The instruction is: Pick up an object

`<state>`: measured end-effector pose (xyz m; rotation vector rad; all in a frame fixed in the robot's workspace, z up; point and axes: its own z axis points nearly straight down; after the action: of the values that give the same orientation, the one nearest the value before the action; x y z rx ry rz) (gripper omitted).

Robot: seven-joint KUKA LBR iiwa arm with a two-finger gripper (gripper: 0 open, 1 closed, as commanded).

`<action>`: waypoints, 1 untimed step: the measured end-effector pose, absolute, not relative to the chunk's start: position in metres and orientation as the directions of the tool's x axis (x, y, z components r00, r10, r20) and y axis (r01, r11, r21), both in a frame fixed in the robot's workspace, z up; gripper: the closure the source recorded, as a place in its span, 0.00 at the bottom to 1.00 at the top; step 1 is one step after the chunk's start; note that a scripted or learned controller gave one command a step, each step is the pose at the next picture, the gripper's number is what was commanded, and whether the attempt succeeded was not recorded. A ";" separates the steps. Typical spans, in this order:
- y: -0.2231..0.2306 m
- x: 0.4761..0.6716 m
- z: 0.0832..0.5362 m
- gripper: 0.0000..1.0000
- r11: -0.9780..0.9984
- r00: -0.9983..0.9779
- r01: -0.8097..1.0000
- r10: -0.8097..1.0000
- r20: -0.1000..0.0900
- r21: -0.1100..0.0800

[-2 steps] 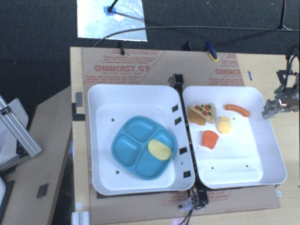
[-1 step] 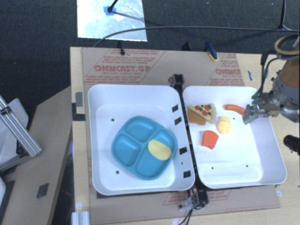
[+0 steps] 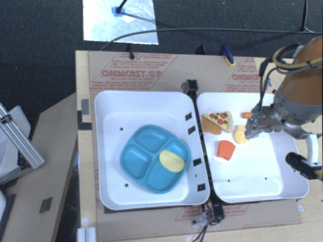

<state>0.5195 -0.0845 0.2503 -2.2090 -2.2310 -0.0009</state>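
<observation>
In the right bin lie a pizza slice, a yellow cheese wedge, an orange-red block and a small orange piece. My gripper hangs low over the bin, right beside the cheese wedge's right edge. The arm's orange band rises at the right. In the left bin a blue divided plate carries a yellow oval item.
A black divider with clips runs between the two bins. A black fixture juts in at the right bin's right rim. Cardboard lines the bench behind the bins.
</observation>
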 end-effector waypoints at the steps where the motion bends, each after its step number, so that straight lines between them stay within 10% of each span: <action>1: -0.021 0.515 0.245 1.00 0.011 -0.011 1.000 1.000 0.003 0.000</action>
<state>0.5153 -0.0212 0.2448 -2.2081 -2.2325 -0.0034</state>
